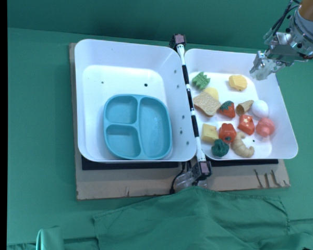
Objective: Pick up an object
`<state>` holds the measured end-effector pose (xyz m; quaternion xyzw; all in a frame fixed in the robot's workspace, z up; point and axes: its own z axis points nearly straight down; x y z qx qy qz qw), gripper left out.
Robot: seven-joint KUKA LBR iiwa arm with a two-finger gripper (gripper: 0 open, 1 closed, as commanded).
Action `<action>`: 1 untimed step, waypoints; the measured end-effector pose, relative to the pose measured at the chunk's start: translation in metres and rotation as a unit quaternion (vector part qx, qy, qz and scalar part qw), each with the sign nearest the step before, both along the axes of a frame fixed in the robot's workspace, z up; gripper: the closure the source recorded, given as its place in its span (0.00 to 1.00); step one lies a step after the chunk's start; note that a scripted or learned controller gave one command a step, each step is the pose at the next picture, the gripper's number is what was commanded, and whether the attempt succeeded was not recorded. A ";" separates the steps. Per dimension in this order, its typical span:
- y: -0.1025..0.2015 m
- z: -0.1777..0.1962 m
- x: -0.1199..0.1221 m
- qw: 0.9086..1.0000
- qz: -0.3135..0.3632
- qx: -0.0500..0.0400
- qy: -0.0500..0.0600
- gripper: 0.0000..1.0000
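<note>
The right bin (281,113) holds several toy foods: a green leafy piece (201,79), an orange-yellow piece (238,82), a bread slice (206,103), a strawberry (227,109), a white egg (260,108), a red pepper (227,133), a yellow block (209,133), a green broccoli (219,148) and a tan croissant (243,148). My gripper (264,71) hangs above that bin's far right corner, open, with nothing between its fingers. It is up and to the right of the orange-yellow piece, apart from every object.
The left bin (94,61) holds a teal divided plate (138,126). A black-and-white bar (189,100) runs between the two bins. Both bins rest on a cardboard sheet (125,186) over green cloth, which is rumpled at the front (198,217).
</note>
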<state>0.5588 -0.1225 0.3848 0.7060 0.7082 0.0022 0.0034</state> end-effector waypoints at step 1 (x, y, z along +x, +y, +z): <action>-0.053 0.009 -0.010 1.000 -0.006 -0.002 0.001 1.00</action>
